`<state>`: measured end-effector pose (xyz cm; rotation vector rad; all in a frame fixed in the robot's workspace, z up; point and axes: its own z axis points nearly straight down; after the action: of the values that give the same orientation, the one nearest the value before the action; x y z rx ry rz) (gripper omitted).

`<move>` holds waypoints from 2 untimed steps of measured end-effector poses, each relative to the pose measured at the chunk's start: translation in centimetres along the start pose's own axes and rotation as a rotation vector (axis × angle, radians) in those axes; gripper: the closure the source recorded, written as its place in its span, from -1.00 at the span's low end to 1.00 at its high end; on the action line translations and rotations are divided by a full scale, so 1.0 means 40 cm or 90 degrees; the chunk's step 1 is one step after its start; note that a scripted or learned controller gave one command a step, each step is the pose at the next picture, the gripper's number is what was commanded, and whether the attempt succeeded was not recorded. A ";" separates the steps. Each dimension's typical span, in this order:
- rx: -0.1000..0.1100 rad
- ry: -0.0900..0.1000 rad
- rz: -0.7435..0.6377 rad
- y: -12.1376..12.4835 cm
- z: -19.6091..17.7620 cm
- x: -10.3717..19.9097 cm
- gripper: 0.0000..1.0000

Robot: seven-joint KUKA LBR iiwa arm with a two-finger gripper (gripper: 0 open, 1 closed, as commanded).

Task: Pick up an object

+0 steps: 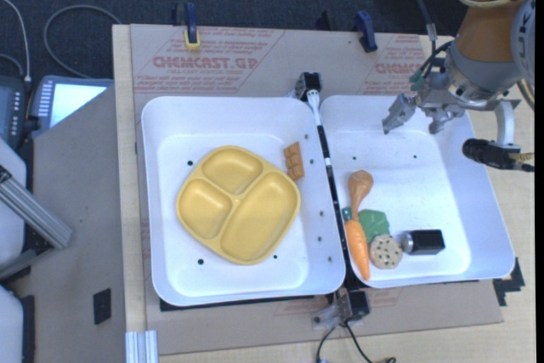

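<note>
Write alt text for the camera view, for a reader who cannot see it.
A grey robot arm's open gripper hovers over the right bin, holding nothing. That bin holds a carrot, cookie and black block; the left bin holds a yellow divided plate.

I see two bins side by side on a bench, their inner walls touching along the centre. In the left bin point(157, 183), a divided plate point(238, 204) sits at the middle. A small wafer piece point(294, 160) lies just beside the plate's rim at its two o'clock, near the shared wall. In the right bin point(476, 208), the objects cluster at seven o'clock. A carrot point(357, 249) lies along the shared wall. A drumstick-shaped piece point(359, 187) lies directly behind it, at the carrot's twelve o'clock. A flat leafy piece point(374, 224) sits between them to the right. A cookie point(385, 252) touches the carrot's right side, and a boxy object point(422, 242) lies at the cookie's three o'clock. The gripper point(418, 119) hangs over the right bin's twelve o'clock edge, well apart from the cluster.
</note>
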<state>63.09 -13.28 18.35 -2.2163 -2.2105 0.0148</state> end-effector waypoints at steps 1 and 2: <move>-0.010 -0.001 -0.002 0.007 -0.024 0.001 -1.00; -0.006 0.000 -0.001 -0.010 0.107 0.021 -1.00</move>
<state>62.64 -12.45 14.08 -2.2184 -2.2177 0.0045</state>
